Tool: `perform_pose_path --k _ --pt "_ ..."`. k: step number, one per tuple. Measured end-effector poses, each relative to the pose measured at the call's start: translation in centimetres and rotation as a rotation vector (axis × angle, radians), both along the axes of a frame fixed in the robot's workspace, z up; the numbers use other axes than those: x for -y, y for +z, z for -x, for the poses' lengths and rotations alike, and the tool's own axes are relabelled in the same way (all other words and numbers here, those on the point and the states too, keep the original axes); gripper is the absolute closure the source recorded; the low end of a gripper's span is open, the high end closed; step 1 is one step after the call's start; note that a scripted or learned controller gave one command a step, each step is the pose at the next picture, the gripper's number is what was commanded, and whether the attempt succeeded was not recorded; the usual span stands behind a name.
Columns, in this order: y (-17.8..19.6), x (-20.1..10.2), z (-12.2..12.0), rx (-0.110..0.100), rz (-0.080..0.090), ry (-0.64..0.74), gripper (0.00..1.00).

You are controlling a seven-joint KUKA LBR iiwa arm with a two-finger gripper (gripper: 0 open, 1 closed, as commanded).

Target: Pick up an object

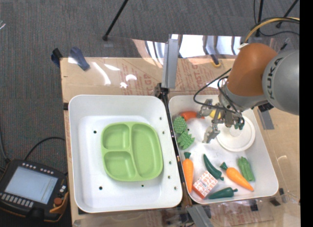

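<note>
My gripper (224,128) hangs low over the back of the right bin (270,172), open, with nothing between its fingers. One finger (212,134) points down just left of a white round dish (240,140). An orange-red toy vegetable (189,115) lies left of the gripper at the bin's back. Leafy green toy pieces (182,132) sit by the left wall. Nearer the front lie a carrot (188,170), a dark green pod (212,166), a second carrot (237,176), a green bean pod (246,168), a dark green pepper (223,192) and a small red and white box (205,184).
The left bin (83,118) holds a light green divided plate (132,151). A metal post (170,64) rises behind the wall between the bins. A teach pendant (32,187) lies on the floor at the lower left.
</note>
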State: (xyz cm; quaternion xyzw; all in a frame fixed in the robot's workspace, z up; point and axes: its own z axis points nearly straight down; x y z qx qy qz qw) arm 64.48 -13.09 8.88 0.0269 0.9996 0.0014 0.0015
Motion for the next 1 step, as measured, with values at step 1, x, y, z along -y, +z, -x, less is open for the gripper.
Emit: perform_pose_path --k 1 --pt "-0.13 -5.33 5.24 -0.003 0.000 -0.006 0.00"
